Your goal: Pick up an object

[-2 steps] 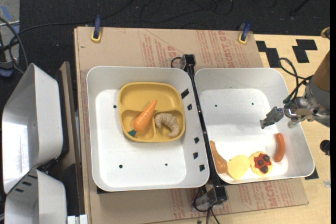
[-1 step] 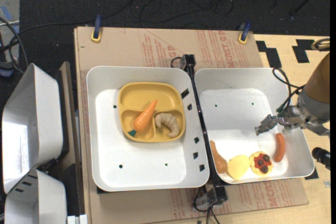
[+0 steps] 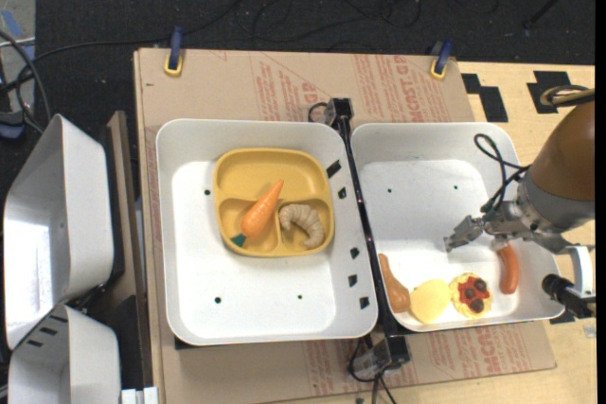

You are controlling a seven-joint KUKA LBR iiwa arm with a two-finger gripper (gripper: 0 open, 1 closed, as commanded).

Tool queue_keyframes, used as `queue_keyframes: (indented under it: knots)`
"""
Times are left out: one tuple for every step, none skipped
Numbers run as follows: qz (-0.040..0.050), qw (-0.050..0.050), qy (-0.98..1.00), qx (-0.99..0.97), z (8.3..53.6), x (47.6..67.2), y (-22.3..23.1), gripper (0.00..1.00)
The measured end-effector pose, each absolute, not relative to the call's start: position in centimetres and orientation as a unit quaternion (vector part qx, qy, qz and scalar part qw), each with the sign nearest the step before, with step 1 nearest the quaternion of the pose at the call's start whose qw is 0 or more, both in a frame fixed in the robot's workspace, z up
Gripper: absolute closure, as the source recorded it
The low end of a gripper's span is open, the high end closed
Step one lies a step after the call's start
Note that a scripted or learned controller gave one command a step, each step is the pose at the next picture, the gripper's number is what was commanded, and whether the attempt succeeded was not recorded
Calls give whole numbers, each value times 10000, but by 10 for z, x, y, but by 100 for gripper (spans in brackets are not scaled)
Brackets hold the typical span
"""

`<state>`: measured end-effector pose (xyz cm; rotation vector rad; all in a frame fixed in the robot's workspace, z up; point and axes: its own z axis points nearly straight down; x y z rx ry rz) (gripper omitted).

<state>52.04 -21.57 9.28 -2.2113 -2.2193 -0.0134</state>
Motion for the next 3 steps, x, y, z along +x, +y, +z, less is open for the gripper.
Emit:
queue_keyframes:
  knots:
    - [-20, 1, -7080, -7062, 103, 520, -218, 100]
    - [-6, -19, -7078, -7064, 165, 516, -221, 100]
    - [-10, -32, -7084, -7058, 210, 524, -222, 100]
